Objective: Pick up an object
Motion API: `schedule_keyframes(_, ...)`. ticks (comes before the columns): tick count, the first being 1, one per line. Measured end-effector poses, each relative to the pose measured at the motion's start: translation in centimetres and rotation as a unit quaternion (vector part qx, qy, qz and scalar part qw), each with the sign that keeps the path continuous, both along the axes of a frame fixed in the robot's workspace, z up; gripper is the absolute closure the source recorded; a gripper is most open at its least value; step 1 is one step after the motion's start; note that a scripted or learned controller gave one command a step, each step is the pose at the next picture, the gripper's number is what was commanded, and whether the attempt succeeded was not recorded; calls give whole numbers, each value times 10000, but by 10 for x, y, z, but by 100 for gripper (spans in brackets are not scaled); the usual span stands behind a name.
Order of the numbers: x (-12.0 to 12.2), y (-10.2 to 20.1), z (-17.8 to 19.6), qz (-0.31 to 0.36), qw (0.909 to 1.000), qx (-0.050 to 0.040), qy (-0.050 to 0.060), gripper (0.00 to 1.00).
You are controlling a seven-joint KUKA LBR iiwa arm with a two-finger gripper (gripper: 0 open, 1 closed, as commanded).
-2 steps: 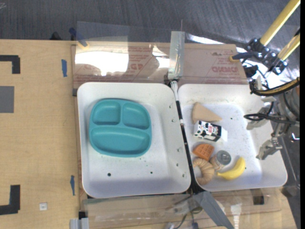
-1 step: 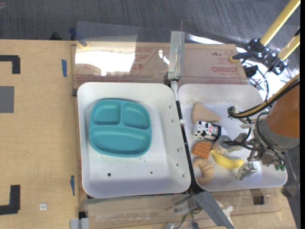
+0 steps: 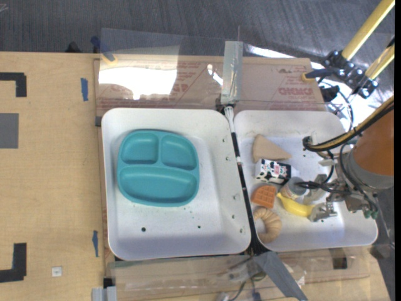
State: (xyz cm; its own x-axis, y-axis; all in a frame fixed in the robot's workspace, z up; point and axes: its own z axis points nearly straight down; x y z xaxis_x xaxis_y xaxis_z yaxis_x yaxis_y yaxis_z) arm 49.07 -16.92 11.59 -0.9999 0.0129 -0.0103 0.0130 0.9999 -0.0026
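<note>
The right bin [image 3: 351, 231] holds several small objects along its left side. A tan wedge [image 3: 269, 148] lies at the top, with a black-and-white cow-patterned carton [image 3: 274, 170] below it. Under that sit an orange waffle [image 3: 264, 196], a yellow banana [image 3: 293, 207] and a beige pastry [image 3: 269, 223]. My gripper [image 3: 311, 198] is low over the bin, right by the banana's right end. The grey arm with its orange band [image 3: 379, 149] comes in from the right.
The left bin [image 3: 119, 231] holds a teal divided plate [image 3: 158, 167]. A clear plastic wall [image 3: 188, 74] stands behind both bins. Cables [image 3: 329, 140] trail near the wrist, and yellow struts [image 3: 369, 24] cross the upper right.
</note>
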Motion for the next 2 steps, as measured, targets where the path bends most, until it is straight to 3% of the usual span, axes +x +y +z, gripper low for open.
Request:
schedule_keyframes(1, -8, 60, 122, -1464, 9892, 23, -15, 100)
schedule_keyframes(2, 0, 95, 177, 808, 9967, 5, -2, 100)
